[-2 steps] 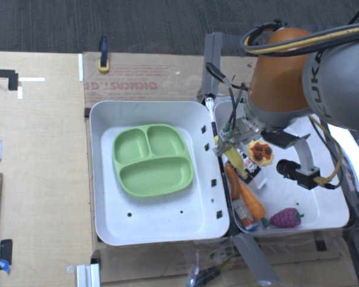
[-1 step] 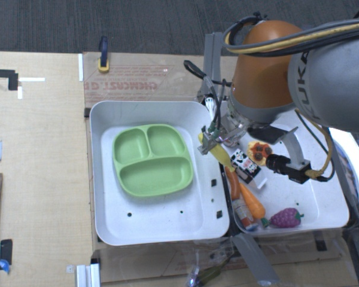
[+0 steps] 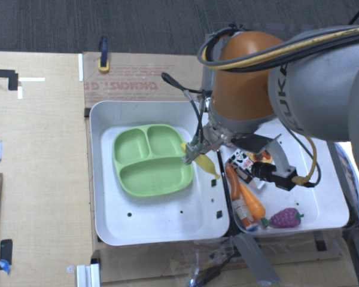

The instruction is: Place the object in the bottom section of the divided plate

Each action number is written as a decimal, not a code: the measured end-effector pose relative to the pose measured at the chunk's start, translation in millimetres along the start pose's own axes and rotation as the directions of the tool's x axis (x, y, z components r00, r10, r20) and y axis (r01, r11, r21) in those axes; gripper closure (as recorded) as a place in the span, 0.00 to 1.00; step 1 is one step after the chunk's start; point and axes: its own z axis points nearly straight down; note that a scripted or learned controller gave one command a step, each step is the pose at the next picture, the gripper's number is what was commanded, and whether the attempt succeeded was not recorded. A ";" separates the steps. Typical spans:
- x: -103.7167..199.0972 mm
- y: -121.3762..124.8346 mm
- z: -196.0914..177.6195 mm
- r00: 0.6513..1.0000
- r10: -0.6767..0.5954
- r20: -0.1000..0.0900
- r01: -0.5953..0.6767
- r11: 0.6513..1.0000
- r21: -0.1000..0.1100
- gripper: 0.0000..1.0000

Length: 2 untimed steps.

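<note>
Two white bins sat side by side on a wooden bench, seen from above at a slant. A green divided plate (image 3: 152, 160) lay in the left bin (image 3: 107, 220), with two small sections at its top and one wide section at its bottom. The grey arm (image 3: 311, 82), with its orange band (image 3: 245, 76), reached in from the right. Its gripper (image 3: 194, 154) hung just beside the plate's right rim, with a yellow banana (image 3: 207, 164) at its tip. Whether the gripper was clenched on the banana or released could not be told. The banana lay tilted over the bin floor, next to the plate and outside its sections. A carrot (image 3: 246, 197) and purple grapes (image 3: 285, 218) lay in the right bin (image 3: 332, 205).
</note>
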 end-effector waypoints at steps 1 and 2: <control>-0.7 -0.2 -0.2 1.000 0.001 0.000 -0.001 1.000 -0.001 0.00; -3.2 -0.4 -8.2 1.000 0.007 0.001 -0.007 1.000 0.001 1.00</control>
